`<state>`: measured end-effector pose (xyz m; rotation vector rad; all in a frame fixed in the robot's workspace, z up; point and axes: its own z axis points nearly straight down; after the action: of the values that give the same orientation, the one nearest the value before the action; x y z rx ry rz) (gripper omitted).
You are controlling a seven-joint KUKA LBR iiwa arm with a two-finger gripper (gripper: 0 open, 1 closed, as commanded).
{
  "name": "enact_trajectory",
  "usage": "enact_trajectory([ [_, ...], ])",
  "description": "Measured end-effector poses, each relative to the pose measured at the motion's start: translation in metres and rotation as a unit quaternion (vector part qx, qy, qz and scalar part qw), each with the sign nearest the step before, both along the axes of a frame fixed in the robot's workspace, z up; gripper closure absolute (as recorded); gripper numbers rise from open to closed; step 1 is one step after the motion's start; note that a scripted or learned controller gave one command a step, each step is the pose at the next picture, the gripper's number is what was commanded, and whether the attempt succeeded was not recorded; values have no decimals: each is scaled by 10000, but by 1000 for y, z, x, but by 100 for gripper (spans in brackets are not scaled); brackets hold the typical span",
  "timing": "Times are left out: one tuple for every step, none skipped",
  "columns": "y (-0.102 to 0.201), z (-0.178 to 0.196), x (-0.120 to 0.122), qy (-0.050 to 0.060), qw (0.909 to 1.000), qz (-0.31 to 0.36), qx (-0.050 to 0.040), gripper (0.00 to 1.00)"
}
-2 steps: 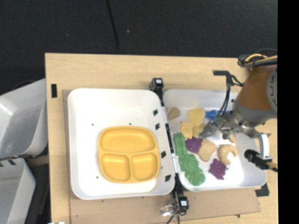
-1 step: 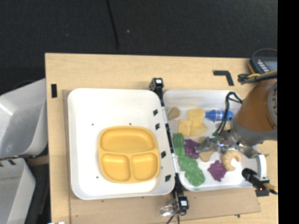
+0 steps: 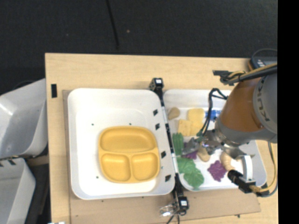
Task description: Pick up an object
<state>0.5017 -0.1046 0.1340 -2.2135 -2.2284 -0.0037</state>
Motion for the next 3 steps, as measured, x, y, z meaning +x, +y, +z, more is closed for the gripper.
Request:
enact_trajectory([
  [-49, -34, -13, 8, 10000, -56, -21, 0],
  [-10, -33, -12, 1, 10000, -17, -11, 0],
  [32, 76, -9, -56, 10000, 2, -9, 0],
])
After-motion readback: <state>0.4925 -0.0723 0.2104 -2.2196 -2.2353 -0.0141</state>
